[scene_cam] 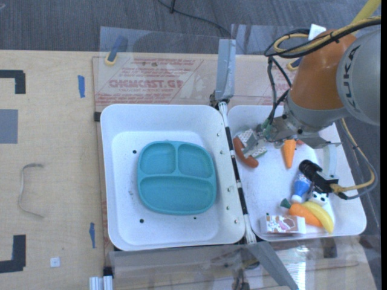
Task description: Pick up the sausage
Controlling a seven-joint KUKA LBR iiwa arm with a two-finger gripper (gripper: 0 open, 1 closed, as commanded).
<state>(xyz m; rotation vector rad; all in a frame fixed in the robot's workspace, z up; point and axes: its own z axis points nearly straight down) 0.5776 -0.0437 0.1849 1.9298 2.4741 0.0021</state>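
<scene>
The sausage (pixel 244 154), reddish brown and slightly curved, lies at the left side of the right bin (pixel 354 222), close to the wall between the bins. My gripper (pixel 256 142) is low in the right bin, right over the sausage's upper right part and partly covering it. Whether it is touching the sausage cannot be made out. The grey arm with its orange band (pixel 317 71) reaches in from the upper right.
An orange carrot (pixel 289 153) lies just right of the gripper. A blue and white bottle (pixel 300 190), a banana (pixel 321 215), an orange piece (pixel 301 211) and a small carton (pixel 284 224) sit at the bin's front right. A teal divided plate (pixel 177 177) lies in the left bin (pixel 115 162).
</scene>
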